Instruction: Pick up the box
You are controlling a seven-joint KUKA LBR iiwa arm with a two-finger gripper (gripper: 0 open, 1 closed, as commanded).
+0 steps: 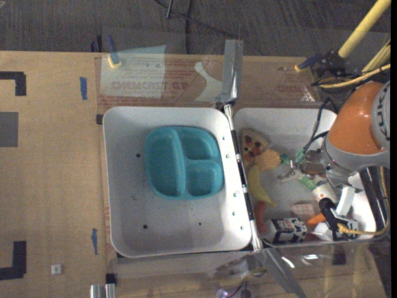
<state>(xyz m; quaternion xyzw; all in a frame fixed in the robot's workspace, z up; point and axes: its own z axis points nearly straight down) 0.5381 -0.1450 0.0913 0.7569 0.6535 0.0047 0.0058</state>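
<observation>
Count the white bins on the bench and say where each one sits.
2. The left bin holds a teal divided plate. The right bin, beside it, holds a clutter of small things; the arm covers part of it.

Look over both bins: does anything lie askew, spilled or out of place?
Nothing is spilled or broken. The right bin is cluttered: a pizza slice, banana and small box lie jumbled at odd angles. The teal divided plate sits slightly rotated in the left bin.

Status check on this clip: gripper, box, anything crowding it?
Gripper low in right bin, among the toys. Box at the bin's near edge, apart from gripper, not held. Banana and carrot close by it.
</observation>
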